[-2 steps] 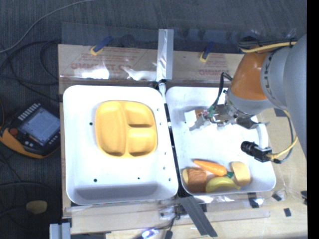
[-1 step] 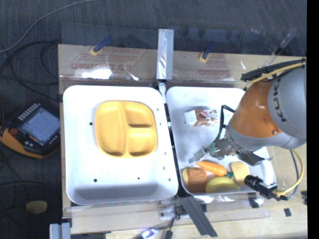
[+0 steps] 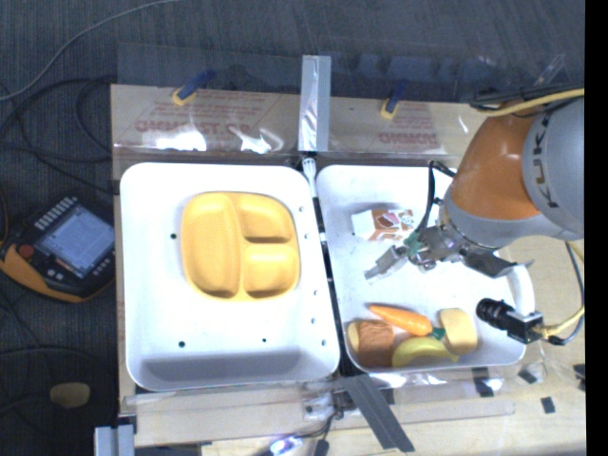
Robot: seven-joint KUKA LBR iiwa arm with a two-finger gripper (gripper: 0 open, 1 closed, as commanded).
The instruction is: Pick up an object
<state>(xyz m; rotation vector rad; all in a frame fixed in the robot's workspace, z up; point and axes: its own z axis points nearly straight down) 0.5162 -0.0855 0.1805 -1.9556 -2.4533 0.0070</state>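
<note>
**A:** Run me through it, left to right.

**B:** On the left sits the left bin (image 3: 142, 350), with a yellow divided tray (image 3: 239, 243) in its middle. Nothing there concerns my next move. Then the right bin (image 3: 334, 193), where I am. Near its top lies a small white packet (image 3: 383, 221). Along the bottom are a brown bread roll (image 3: 370, 342), a carrot (image 3: 400, 319), a banana (image 3: 421, 351) and a yellow block (image 3: 459, 331), all crowded together and touching.

**A:** And your claw?

**B:** My claw (image 3: 385, 264) hangs over the bare middle of that bin, pointing left. Whether it's spread or pressed together I cannot tell from this angle, and I see nothing pinched in it.

**A:** So what does the move turn on?

**B:** The carrot is the likely pick, I'd judge. It lies just below the claw in the view, toward the bin's near edge. Its long axis runs left to right, dipping slightly rightward, so I'd want to close across its narrow width. The packet lies as near, above me.
</note>
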